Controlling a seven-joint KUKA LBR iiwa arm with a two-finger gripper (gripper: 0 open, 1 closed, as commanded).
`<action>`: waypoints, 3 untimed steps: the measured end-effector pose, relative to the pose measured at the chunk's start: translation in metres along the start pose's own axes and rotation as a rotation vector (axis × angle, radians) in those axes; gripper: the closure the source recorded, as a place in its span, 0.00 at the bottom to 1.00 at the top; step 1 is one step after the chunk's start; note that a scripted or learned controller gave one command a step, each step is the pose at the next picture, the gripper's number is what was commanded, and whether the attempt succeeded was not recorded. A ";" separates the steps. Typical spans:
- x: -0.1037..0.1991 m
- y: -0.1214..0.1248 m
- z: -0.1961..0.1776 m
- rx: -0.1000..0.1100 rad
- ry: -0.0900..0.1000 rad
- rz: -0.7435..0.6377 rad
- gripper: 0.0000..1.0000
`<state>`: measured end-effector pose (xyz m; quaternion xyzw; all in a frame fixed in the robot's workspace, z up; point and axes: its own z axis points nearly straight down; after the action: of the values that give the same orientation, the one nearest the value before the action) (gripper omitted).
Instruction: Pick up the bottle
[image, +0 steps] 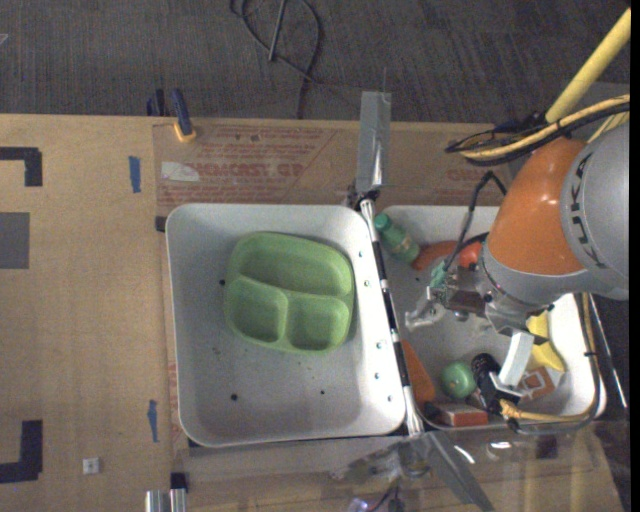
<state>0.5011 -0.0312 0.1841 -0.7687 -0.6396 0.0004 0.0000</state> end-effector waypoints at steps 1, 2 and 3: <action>-0.082 -0.002 0.096 -0.008 0.001 0.083 0.00; -0.090 0.001 0.094 -0.020 0.005 0.602 0.00; -0.127 0.011 0.087 -0.019 0.013 0.936 0.00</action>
<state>0.4884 -0.1586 0.0974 -0.9745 -0.2243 -0.0104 -0.0033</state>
